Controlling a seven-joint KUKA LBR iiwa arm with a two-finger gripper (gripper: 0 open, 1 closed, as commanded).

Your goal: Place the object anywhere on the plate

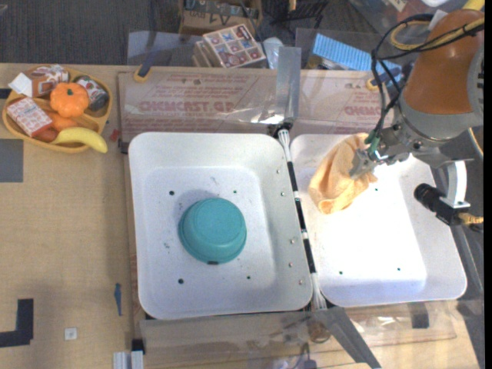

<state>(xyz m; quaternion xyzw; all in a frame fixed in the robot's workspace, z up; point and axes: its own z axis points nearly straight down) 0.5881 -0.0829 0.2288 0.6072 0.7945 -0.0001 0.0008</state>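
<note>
The claw (364, 162) is seen clenched on the upper edge of a crumpled yellow cloth (338, 178), which is draped in the right bin (400, 271), well apart from the teal plate (214, 230) resting in the left bin (154, 167).

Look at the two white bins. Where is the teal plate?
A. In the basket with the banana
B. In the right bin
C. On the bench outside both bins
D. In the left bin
D: the teal plate sits in the middle of the left bin, while the yellow cloth hangs at the gripper over the right bin.
</note>
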